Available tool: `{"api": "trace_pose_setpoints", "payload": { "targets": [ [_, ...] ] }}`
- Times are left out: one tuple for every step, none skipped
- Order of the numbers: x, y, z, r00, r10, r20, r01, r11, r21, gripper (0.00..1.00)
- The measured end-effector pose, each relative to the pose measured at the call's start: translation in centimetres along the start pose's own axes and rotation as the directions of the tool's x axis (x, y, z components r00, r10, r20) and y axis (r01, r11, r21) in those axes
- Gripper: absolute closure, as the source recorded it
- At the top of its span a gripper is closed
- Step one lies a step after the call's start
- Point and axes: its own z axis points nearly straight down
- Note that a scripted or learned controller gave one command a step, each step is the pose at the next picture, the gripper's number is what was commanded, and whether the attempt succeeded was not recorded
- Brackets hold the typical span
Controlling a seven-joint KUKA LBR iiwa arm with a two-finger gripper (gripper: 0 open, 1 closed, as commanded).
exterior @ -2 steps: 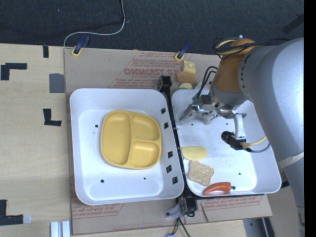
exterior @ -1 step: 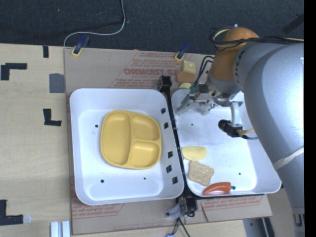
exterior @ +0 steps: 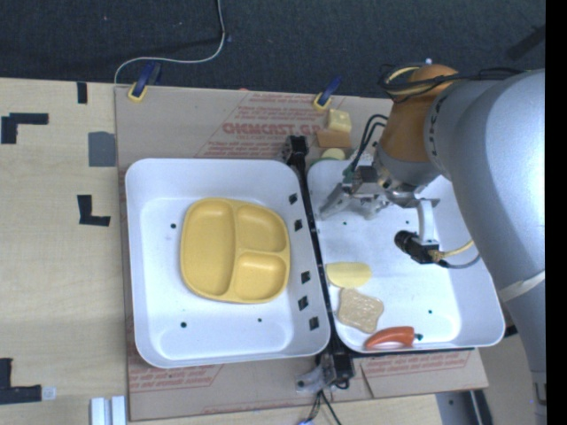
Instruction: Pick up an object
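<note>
At centre left of the frame, in the left bin, a yellow divided tray; lower right, in the right bin, pale slice, cracker, orange piece. Hand upper in that bin, nothing seen gripped, finger state impossible to tell. Best centred squarely over one piece before descending.

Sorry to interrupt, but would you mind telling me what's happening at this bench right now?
A grey arm is reaching into the right bin from the right, its gripper low over the bin's far left area. It holds nothing visible. A pale yellow piece, a tan cracker-like piece and an orange-red piece lie nearer the front. The left bin holds a yellow divided plate.
</note>
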Motion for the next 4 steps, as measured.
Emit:
{"api": "trace_pose_setpoints", "payload": {
  "targets": [
    [0.5, 2.4, -0.6, 1.000, -0.002, -0.001, 0.002, 1.000, -0.002, 0.00],
    [0.3, -1.8, 0.0, 1.000, 0.000, 0.000, 0.000, 1.000, -0.001, 0.00],
    [0.5, 1.8, 0.0, 1.000, -0.002, -0.001, 0.002, 1.000, -0.002, 0.00],
    [0.3, -1.2, 0.0, 1.000, 0.000, 0.000, 0.000, 1.000, -0.001, 0.00]
  ]
}}
